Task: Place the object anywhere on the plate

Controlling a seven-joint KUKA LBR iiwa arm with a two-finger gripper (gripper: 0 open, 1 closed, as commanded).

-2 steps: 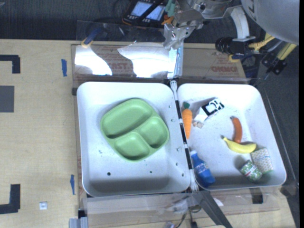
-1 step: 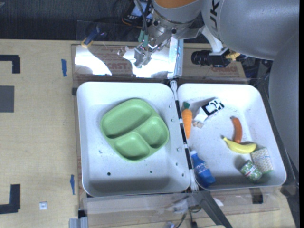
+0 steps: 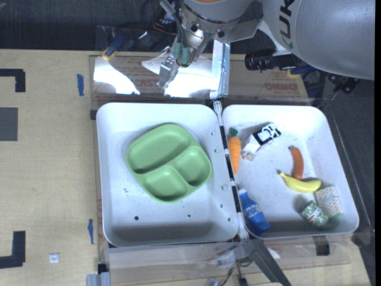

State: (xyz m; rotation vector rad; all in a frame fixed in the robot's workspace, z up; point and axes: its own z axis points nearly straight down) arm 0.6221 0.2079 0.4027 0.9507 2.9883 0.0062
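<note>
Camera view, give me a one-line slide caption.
Green plate in the left bin; carrot, banana and bottle in the right; tool above.

Green three-compartment plate (image 3: pixel 169 161) lying flat, bare, in left white bin (image 3: pixel 113 136)

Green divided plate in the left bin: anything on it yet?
No. The green divided plate lies bare in the left white bin; the carrot sits in the right white bin.
</note>
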